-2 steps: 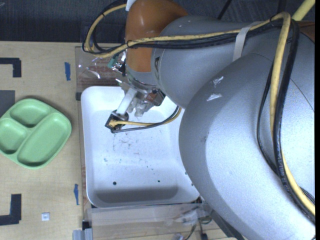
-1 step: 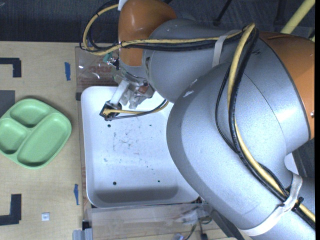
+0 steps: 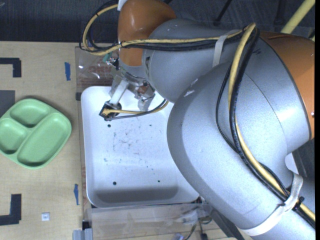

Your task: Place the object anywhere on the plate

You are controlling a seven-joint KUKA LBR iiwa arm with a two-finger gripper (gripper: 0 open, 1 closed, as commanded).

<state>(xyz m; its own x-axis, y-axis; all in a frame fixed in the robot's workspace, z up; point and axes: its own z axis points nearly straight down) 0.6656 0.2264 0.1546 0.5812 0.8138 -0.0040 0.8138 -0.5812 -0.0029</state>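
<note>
- Camera view: the gripper [image 3: 134, 91] hangs low over the white bin [image 3: 130, 184], toward the bin's 11 o'clock corner. The arm [image 3: 235, 134] covers everything from 1 to 5 o'clock.
- Jaw state: cannot tell. The wrist body sits over them at this angle.
- The green plate [image 3: 34, 132] has three compartments and lies on the wooden bench [image 3: 40, 59], at 9 o'clock from the bin and apart from its wall.
- Object: location not established. It is possibly under the gripper or behind the arm. The bare bin floor carries only faint scuffs and a few dark specks, too small to identify.
- Risk 1: the gripper comes up without the object. Likely cause is a grasp made this close to the corner, where the wall leaves little room to close squarely.
- Risk 2: the object is clipped or knocked loose on the 9 o'clock wall during transfer, if the lift is too shallow before the sideways move.
- Risk 3: release on a divider ridge or on the rim. The object could tip or roll off onto the bench.
- Risk 4: the plate is unfixed, so a low approach may shove it toward 9 o'clock.
</note>
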